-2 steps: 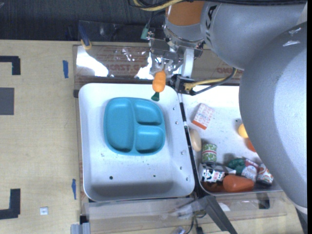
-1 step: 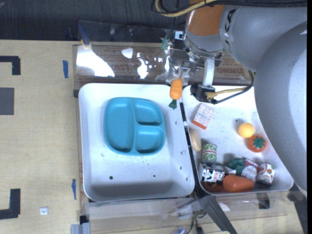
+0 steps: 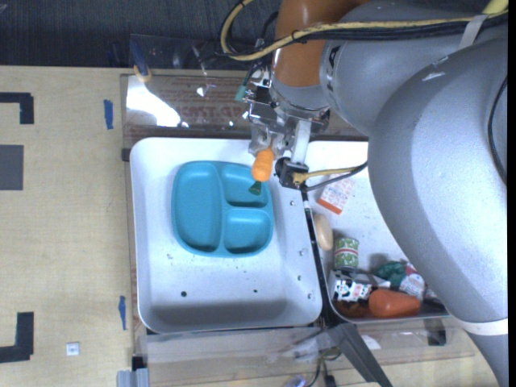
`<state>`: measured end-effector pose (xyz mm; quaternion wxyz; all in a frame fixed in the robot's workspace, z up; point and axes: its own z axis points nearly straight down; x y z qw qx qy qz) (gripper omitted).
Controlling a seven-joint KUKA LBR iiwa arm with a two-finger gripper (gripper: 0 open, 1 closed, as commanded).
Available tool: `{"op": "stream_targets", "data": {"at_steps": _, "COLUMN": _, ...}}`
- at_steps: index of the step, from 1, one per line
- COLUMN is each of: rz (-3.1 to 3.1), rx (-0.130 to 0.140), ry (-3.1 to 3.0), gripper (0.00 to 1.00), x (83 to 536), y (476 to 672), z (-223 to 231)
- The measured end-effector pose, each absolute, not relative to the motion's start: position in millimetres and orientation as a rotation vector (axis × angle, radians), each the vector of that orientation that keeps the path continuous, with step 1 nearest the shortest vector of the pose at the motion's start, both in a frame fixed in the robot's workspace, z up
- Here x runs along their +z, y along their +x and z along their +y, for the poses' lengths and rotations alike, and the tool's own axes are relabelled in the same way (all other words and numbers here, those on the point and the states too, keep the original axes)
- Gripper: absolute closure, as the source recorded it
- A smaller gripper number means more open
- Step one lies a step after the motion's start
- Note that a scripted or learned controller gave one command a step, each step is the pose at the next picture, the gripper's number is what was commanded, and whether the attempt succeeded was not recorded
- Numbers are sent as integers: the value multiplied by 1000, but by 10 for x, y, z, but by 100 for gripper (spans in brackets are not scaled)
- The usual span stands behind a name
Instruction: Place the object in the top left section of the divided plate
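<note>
Gripping a small toy carrot [image 3: 262, 166], the end effector [image 3: 268, 161] hangs over the upper right corner of the blue divided plate [image 3: 197, 208] in the left bin [image 3: 153, 280]. Picking looks done; carrying to the top left section and releasing are left.

The blue divided plate [image 3: 219, 208] sat in the middle of the left bin [image 3: 153, 240], with bare white floor open around it from three through six to nine o'clock. At the plate's one o'clock edge, the gripper [image 3: 278, 156] and an orange carrot [image 3: 262, 165] blocked the way in. The right bin [image 3: 367, 216] was crowded at its six o'clock end, where a green can [image 3: 346, 252] and a red item [image 3: 391, 302] lay beneath the arm [image 3: 427, 135].
</note>
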<state>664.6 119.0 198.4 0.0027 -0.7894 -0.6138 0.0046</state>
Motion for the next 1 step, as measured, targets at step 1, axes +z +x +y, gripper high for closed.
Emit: {"op": "stream_targets", "data": {"at_steps": 1, "rz": -1927, "rx": 5, "ry": -2479, "gripper": 0, "x": 2028, "y": 6661, "z": 1188}}
